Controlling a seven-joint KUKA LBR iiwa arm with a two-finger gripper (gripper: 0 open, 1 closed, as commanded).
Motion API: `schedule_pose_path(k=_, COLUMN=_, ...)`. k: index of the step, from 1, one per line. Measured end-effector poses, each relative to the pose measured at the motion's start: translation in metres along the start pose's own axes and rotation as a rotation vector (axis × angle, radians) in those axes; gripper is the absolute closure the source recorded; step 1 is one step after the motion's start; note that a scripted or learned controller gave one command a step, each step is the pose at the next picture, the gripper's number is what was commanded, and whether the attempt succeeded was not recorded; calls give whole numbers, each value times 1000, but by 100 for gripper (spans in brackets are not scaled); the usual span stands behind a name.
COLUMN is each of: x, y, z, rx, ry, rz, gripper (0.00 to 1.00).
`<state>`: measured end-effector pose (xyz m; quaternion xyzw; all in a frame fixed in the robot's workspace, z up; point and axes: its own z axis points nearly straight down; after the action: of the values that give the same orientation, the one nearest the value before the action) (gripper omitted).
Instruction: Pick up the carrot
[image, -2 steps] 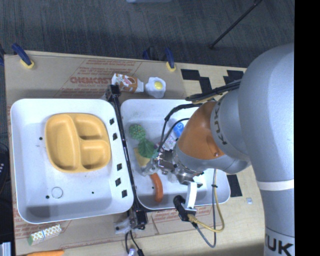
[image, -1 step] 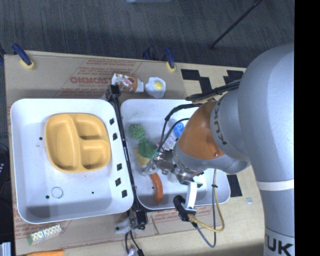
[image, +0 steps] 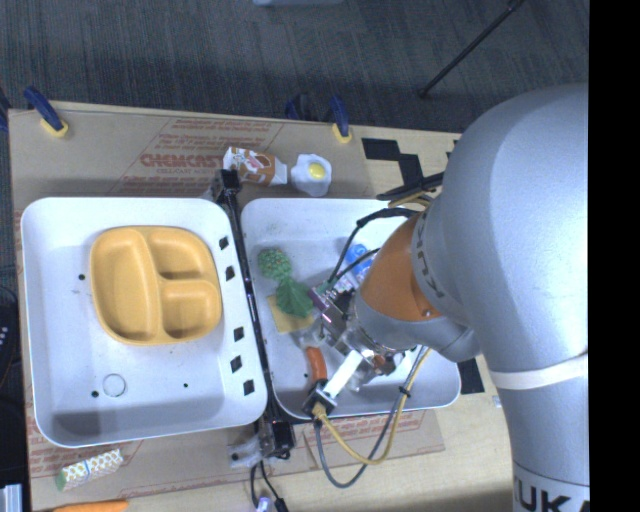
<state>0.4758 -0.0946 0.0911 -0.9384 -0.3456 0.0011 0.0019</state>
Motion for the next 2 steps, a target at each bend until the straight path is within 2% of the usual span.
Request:
schedule_pose_path(k=1, x=75, y=103, z=-98, rx=-1, ry=0, rz=-98, gripper=0)
schedule_pose_path(k=2, x=49, y=57, z=-2, rx=-1, ry=1, rz=-76, gripper=0)
